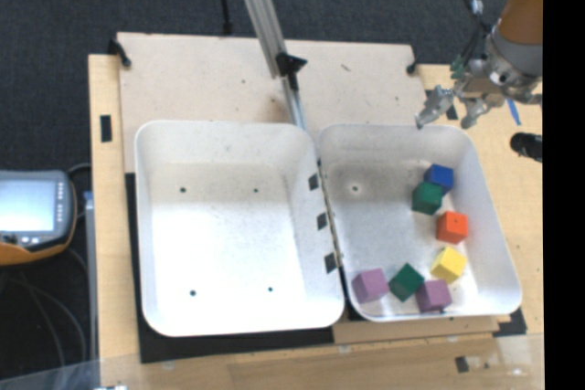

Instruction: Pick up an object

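Nearest the camera, well below the gripper (450, 111): two purple cubes (369, 284) (433, 295) flanking a dark green cube (406, 280), then a yellow cube (448, 264) and an orange cube (452, 226). Closest beneath the gripper, a blue cube (440, 176) touching a second green cube (426, 197). All lie in the right-hand shallow white bin (384, 196). Gripper hangs above that bin's far rim, fingers spread, pinching nothing. Grey arm with orange band (523, 9) slants in from the far right.

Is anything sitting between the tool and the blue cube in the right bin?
Nothing visible does. The tool sits over the back rim of the right white bin, and only bare bin floor separates it from the small blue cube.
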You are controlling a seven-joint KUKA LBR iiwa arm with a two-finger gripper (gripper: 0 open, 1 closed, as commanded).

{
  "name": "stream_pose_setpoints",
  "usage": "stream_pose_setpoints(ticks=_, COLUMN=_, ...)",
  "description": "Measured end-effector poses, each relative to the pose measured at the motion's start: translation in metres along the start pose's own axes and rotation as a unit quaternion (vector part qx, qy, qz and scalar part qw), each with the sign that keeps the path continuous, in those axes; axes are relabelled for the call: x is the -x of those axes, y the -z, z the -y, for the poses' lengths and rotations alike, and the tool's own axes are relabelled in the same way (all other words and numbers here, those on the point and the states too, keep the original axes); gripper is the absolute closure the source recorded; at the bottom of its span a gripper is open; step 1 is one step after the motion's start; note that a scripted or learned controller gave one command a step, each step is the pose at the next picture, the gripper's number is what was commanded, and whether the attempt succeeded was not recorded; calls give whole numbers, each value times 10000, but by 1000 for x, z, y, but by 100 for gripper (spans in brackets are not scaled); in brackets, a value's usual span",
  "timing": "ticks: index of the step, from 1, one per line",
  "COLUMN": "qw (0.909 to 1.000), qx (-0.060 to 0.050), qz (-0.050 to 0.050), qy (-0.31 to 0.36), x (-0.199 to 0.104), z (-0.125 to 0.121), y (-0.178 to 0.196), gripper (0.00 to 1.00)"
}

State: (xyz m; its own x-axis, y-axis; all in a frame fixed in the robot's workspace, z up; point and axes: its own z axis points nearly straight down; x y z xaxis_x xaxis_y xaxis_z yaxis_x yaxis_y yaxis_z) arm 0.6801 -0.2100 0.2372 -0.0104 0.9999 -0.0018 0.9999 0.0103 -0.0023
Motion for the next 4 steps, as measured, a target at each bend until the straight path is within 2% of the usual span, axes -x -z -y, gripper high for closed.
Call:
stream_pose_setpoints(ticks=1, qw=10000, qx=-7, qz=-9, qy=-24, x=-82, z=1, y=-144, gripper=0)
stream_pose_setpoints(ticks=2, qw=10000, qx=28, qz=-6, qy=-42, x=-80, z=0, y=-139, gripper=0)
stream_pose_setpoints(ticks=4, qw=10000, qx=29, qz=-8, qy=-48, x=-80, z=0, y=-139, gripper=0)
